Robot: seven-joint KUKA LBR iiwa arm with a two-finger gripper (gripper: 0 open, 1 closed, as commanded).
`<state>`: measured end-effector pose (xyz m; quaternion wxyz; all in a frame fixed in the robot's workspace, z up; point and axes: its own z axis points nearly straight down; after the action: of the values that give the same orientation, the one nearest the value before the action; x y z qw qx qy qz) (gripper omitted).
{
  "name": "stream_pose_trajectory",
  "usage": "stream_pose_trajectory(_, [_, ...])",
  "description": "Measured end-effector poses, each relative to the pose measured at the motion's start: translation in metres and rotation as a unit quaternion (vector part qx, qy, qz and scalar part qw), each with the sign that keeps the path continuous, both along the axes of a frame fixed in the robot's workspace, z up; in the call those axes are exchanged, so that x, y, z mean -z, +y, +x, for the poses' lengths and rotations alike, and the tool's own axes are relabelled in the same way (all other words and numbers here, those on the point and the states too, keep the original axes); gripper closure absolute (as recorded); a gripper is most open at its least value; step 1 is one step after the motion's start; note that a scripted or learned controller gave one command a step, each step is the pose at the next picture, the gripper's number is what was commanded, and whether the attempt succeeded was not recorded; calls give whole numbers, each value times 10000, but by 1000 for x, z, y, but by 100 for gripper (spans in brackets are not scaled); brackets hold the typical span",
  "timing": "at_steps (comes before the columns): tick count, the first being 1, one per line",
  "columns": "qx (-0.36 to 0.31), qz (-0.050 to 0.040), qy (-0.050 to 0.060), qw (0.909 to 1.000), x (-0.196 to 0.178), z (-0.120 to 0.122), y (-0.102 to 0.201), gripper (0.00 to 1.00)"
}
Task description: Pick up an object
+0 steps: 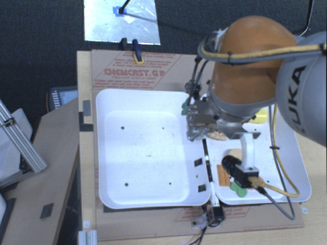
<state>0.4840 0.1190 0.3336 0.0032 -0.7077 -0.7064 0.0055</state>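
Observation:
My gripper point(197, 129) hangs low over the left edge of the right bin point(296, 157), close to the divider between the two bins. The big grey and orange wrist hides much of that bin. Just right of the gripper, a pale beige object point(218, 135) peeks out from under the wrist. A yellow object point(260, 117) lies further back. Nearer the front lie a round tan piece point(235, 153), an orange-brown block point(223, 175) and a small green object point(238, 190). Nothing shows between the fingers.
The left bin point(107, 152) is a shallow white tray beside the right one. Both rest on a cardboard sheet point(135, 68). A yellow clamp point(138, 57) sits at the sheet's far edge, with a shiny metal plate point(122, 14) beyond it.

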Motion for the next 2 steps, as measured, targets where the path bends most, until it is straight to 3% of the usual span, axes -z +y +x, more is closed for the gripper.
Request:
stream_pose_trajectory(1, [-1,34,-157,9999,-151,4,-35,100])
stream_pose_trajectory(2, [-44,8,-16,10000,-29,18,17,100])
